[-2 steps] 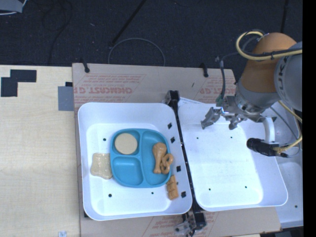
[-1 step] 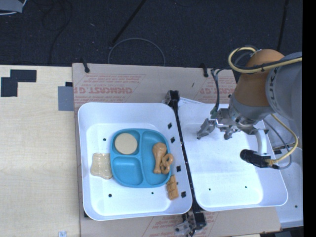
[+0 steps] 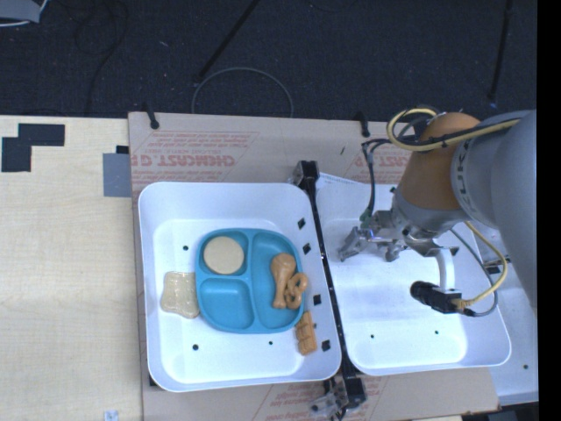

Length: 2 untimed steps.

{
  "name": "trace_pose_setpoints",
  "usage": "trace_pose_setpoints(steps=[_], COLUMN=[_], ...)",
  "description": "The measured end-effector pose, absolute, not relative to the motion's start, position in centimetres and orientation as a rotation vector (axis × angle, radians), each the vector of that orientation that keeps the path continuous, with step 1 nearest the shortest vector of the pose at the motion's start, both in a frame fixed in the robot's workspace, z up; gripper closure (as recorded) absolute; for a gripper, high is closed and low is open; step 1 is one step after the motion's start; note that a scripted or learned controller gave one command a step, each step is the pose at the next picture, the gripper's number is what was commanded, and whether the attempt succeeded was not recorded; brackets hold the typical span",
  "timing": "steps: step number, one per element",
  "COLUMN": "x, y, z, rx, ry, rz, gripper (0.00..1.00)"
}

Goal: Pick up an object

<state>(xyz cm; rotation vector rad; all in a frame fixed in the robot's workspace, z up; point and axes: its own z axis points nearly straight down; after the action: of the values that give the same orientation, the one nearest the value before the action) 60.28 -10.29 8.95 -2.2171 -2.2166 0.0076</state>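
Note:
My gripper (image 3: pixel 366 251) hangs low over the upper left part of the right bin (image 3: pixel 394 349), close to the divider between the bins. Its two metal fingers stand apart, open, with nothing between them. In the left bin (image 3: pixel 166 358) lies a blue divided plate (image 3: pixel 232 310). A round tan disc (image 3: pixel 223 254) sits in the plate's upper left compartment and a twisted tan pretzel-like piece (image 3: pixel 287 281) in its right one. A pale beige piece (image 3: pixel 180 294) lies against the plate's left edge. A small brown piece (image 3: pixel 305 332) lies off the plate's lower right corner.
The grey arm with its orange band (image 3: pixel 438 169) reaches in from the right over the right bin. A black part on a yellow cable (image 3: pixel 436 296) hangs above that bin's floor. A black ridge (image 3: pixel 320 270) divides the bins. Cardboard lies under both bins.

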Motion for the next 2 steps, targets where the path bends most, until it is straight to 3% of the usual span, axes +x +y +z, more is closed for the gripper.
trace_pose_setpoints(steps=[1, 2], x=[60.3, 60.8], y=[-10.4, -10.9], z=[10.2, 16.5], rx=[-2.222, -2.225], ry=[-2.214, -2.221], rz=[0.005, -0.003], gripper=[1.0, 1.0])
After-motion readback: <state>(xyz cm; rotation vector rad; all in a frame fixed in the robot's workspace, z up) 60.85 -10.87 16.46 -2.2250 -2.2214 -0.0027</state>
